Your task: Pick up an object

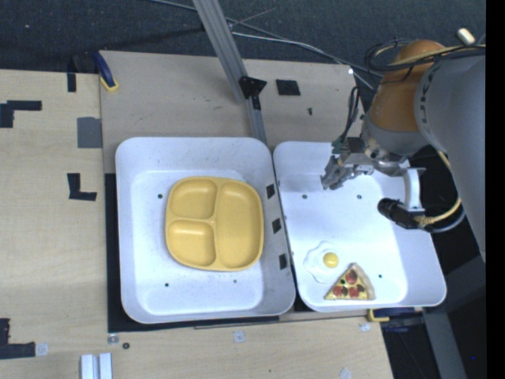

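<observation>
We see tool [333, 177] over upper part of right bin [410, 290], nothing in it; cannot tell tool state. Fried egg [323, 261] and pizza slice [351, 284] lie near bin's front edge, well apart from tool

You see a smooth, softly glossy yellow plastic tray [214, 223] in a matt white plastic bin [134, 212]; at three o'clock, a glossy fried egg [323, 261]; the bench [47, 235] looks like pale matt wood.

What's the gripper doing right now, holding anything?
Gripper: over the right bin, nothing visible between its fingers; open or shut cannot be told.
</observation>
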### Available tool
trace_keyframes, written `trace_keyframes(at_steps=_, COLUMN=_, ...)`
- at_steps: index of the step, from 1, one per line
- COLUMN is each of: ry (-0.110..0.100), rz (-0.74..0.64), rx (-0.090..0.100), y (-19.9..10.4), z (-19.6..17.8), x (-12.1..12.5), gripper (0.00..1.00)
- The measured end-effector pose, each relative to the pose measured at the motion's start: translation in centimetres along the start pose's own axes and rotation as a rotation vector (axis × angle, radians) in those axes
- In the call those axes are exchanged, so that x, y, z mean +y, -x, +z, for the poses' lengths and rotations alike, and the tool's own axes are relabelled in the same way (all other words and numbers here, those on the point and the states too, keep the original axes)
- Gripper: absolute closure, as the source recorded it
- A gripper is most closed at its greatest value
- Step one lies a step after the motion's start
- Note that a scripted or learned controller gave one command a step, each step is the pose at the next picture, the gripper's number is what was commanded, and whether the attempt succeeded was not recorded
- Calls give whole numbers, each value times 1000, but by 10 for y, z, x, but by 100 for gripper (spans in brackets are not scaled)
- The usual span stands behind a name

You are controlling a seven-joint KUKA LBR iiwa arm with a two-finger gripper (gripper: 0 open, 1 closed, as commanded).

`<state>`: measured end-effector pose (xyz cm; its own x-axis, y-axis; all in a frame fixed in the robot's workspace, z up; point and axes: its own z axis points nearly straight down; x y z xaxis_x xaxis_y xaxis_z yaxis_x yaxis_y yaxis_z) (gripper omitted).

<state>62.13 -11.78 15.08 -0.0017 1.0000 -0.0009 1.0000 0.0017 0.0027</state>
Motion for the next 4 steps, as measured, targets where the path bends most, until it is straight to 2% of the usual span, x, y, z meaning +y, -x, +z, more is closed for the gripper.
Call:
trace_keyframes(at_steps=2, ry=0, rz=0, rx=-1, y=15, z=-100, x=2, gripper=100)
trace_keyframes(at_steps=3, ry=-3, rz=-5, rx=2, y=-44, z=-103, x=1, gripper=100)
trace_keyframes(at_steps=4, ry=-6, rz=-4, rx=2, y=-100, z=-87, x=-9, gripper=100)
